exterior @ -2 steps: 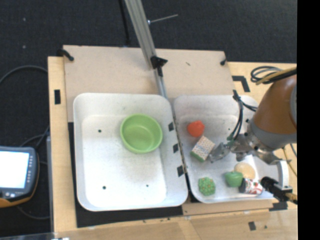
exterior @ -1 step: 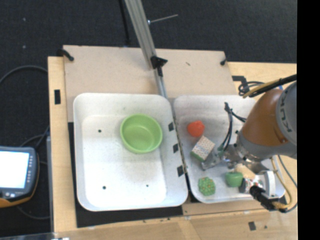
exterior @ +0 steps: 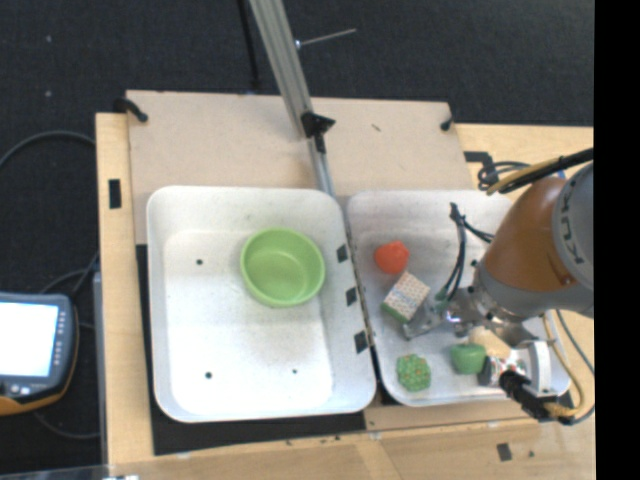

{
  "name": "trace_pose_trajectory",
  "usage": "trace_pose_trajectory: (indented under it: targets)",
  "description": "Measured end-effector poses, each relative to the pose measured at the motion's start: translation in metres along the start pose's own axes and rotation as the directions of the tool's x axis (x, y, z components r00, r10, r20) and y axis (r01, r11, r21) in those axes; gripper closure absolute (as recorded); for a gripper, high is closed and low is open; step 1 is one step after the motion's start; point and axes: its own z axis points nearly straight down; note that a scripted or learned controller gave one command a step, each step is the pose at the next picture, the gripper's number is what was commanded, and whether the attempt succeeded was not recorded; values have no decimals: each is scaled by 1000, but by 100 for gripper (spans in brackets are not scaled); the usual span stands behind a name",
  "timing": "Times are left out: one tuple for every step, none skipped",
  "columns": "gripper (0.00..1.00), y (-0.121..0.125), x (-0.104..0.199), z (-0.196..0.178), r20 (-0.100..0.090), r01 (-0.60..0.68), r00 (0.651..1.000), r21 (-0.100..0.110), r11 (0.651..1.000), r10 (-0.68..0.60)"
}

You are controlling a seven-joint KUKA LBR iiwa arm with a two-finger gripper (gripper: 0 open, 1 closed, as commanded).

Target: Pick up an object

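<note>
The grey two-finger gripper is lowered beside the pale speckled block. Its grip cannot be told. A close is needed next.

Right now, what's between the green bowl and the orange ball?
Camera view: bare floor of the left bin, then the bins' meeting rims. No object between green bowl and orange ball.
</note>
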Motion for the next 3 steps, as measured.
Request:
trace_pose_trajectory:
  targets:
    - [100, 1, -1, -11, 1, -5, 1000, -4, 1000, 5]
    - [100, 6, -4, -74, 4, 5, 1000, -8, 1000, -5]
    - [100, 9, -5, -128, 4, 6, 1000, -8, 1000, -6]
